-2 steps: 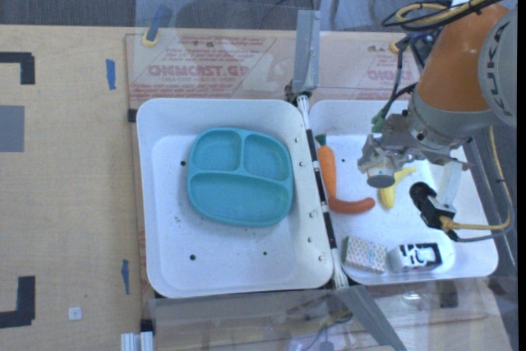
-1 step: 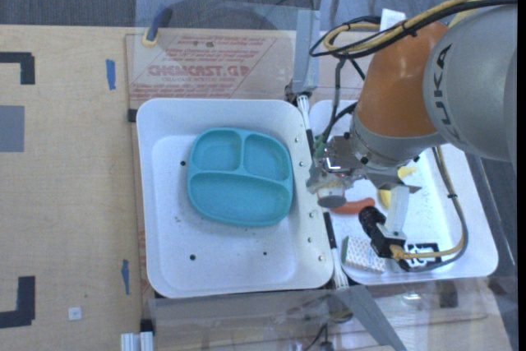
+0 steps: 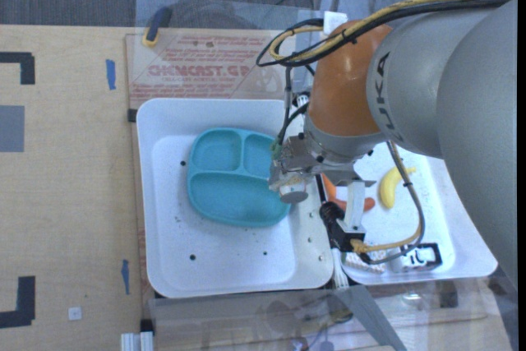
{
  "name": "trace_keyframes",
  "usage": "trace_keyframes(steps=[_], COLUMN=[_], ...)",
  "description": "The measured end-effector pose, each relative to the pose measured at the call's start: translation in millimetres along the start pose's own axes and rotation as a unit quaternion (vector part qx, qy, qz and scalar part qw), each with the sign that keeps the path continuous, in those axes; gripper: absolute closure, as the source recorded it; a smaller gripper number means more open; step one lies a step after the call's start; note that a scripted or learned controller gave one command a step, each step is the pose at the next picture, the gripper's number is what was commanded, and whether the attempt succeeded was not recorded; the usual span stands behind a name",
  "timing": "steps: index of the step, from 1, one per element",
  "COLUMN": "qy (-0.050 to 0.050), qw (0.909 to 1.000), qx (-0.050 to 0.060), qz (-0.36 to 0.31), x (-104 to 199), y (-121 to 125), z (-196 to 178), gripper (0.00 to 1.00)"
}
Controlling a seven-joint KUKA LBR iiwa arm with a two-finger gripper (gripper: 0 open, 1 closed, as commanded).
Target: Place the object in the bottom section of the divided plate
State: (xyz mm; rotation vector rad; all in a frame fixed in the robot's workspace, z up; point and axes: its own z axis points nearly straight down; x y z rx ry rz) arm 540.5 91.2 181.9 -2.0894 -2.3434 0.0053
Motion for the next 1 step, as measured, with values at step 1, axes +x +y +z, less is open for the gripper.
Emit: trace_keyframes(steps=[1], qy=[0.000], qw=[1.0000], qx=[0.000], qz=[0.000], x=[-0.3], y=[0.1], z=[-0.1], gripper=[0.00])
